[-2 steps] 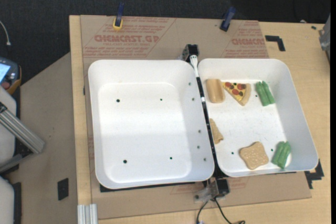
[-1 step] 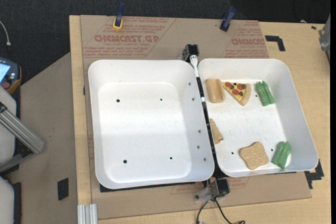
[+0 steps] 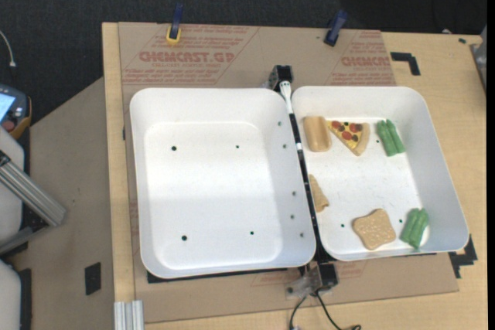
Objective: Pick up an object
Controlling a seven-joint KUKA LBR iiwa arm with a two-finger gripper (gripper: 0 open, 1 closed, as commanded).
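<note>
Though unable to tell the claw's state, saw bun (image 3: 315, 133), pizza (image 3: 349, 135), toast (image 3: 374, 229) and two green pieces (image 3: 390, 137) (image 3: 415, 227) in right bin (image 3: 448, 189).

Left bin (image 3: 155, 166) floor lies open across its whole width. In the right bin (image 3: 433, 143), the bread roll (image 3: 315, 133), pizza slice (image 3: 349, 135) and green pod (image 3: 390, 137) crowd the far edge; a cracker (image 3: 318, 194) hugs the divider; toast (image 3: 374, 229) and a second pod (image 3: 415, 228) occupy the near corner. The right bin's centre stays open.
</note>
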